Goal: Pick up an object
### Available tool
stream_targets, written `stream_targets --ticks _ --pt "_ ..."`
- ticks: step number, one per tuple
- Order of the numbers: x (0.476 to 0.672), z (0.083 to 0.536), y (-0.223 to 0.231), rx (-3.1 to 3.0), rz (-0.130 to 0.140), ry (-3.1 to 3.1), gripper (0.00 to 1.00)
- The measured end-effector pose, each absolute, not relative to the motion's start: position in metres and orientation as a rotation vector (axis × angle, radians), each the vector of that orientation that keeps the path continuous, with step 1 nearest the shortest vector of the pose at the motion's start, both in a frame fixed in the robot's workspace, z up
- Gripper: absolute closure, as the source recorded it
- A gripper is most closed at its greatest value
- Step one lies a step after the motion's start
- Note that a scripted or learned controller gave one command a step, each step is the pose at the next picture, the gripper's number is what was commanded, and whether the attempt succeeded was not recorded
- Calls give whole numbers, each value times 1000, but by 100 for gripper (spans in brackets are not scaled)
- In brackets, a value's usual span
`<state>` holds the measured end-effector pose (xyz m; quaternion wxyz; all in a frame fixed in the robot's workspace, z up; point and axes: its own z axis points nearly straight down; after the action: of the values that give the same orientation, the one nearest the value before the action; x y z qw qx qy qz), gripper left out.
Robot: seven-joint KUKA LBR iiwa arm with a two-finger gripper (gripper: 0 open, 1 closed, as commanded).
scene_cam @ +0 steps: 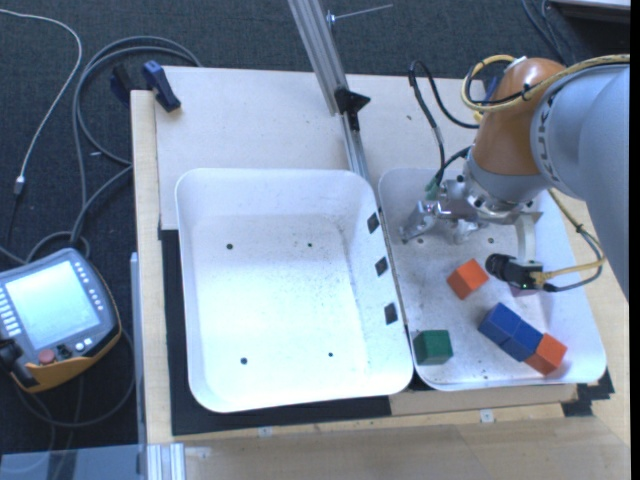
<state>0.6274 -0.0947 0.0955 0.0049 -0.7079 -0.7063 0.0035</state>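
Observation:
The right bin [590, 353] holds an orange cube [467, 278] near its middle and a green cube [433, 345] at its front left corner. A blue block [510, 330] lies at the front right with a small orange-red block [548, 354] touching its right end. My gripper [440, 222] hangs over the back left part of this bin, up and to the left of the orange cube and apart from it. Nothing shows in its grasp. The grey arm with its orange band [515, 118] comes in from the right.
The left bin [200, 193] lies beside the right one, with black clips along the shared wall. A slanted aluminium pole [318, 48] rises behind the bins. A black cable plug [512, 268] hangs from the arm over the right bin. A teach pendant [50, 313] lies off the bench at left.

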Motion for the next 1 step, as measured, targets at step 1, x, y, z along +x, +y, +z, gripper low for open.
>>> stream_targets --ticks 1 --pt "654 206 -44 -2221 -14 -2233 0"
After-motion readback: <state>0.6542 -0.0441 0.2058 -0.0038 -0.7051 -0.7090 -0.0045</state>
